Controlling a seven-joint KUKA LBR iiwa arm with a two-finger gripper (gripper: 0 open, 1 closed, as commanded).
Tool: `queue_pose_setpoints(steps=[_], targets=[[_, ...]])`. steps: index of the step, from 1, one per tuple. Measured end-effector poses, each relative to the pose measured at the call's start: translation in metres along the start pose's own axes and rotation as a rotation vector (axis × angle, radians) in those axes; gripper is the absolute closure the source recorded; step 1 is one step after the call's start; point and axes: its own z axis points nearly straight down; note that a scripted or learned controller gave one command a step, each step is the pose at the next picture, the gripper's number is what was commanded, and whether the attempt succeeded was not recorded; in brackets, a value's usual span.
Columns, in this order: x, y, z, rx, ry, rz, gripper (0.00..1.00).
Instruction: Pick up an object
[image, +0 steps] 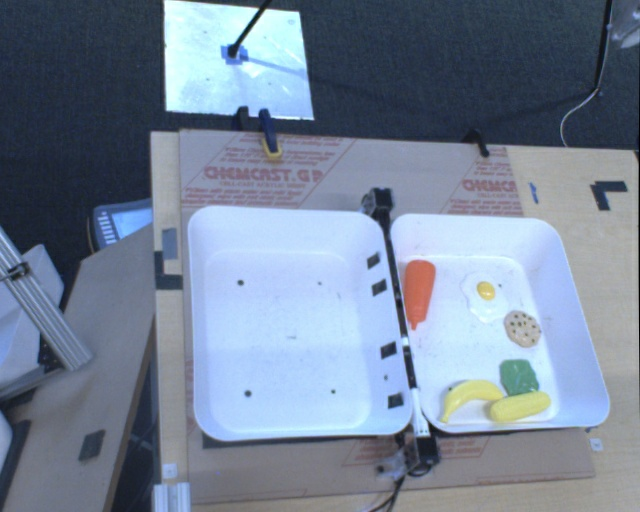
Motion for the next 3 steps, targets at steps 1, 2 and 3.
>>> queue_pose_setpoints(steps=[1, 2, 3], targets=[[0.000, 0.001, -0.011, -0.004, -0.002, -0.004, 1.00], [0.001, 0.001, -0.023, -0.007, -0.003, -0.008, 1.00], [0.001, 0.002, -0.035, -0.011, -0.005, -0.012, 1.00]])
